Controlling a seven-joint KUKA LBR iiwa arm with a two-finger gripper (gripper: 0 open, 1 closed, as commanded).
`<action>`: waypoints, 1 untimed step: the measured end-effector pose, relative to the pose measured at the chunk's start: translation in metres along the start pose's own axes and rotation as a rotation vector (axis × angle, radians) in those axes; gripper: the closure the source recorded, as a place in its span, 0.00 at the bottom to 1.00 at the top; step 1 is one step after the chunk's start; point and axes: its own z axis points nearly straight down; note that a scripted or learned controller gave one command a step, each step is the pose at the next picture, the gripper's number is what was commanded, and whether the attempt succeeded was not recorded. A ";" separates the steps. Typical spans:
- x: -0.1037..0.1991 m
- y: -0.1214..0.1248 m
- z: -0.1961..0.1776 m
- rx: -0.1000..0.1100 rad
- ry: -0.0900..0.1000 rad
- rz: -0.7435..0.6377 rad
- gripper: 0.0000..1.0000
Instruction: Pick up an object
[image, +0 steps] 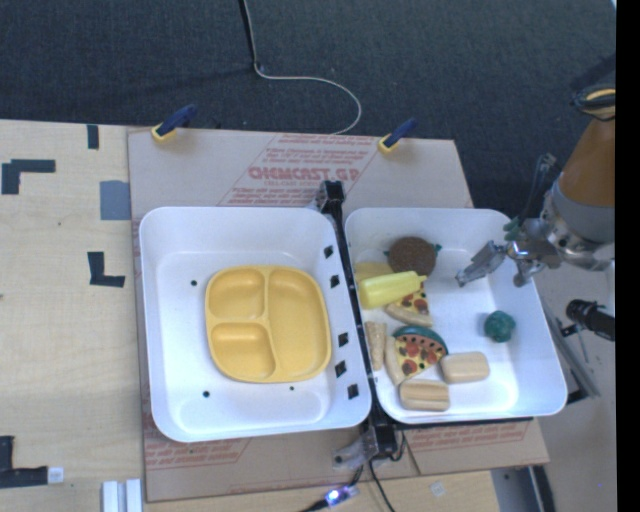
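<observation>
The arm came in from the right with its gripper (497, 263) hanging over the upper right part of the right bin (540, 400). Its two fingers stood apart, nothing between them; one thin finger pointed down-left toward the bin floor, the other sat nearer the wrist.

The things to pick from were crowded along the left side of that bin, probably where they had slid or been tipped together: a brown lump (411, 254) at the top, a yellow block (389, 288) just below it, a pizza slice (418, 352) lower down, and two tan pieces (445, 381) near the bottom edge. A small green ball (499, 324) lay on its own on bare white floor, well apart from the heap and below the gripper.

That ball looked the easiest target, I judged, since nothing crowded it and the fingers could close on either side. The heap offered less room.

The left bin (160, 330) held a yellow divided plate (268, 323), lying flat in its middle, apart from the walls.
</observation>
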 end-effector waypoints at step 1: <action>0.000 0.003 -0.006 -0.012 -0.003 -0.003 0.00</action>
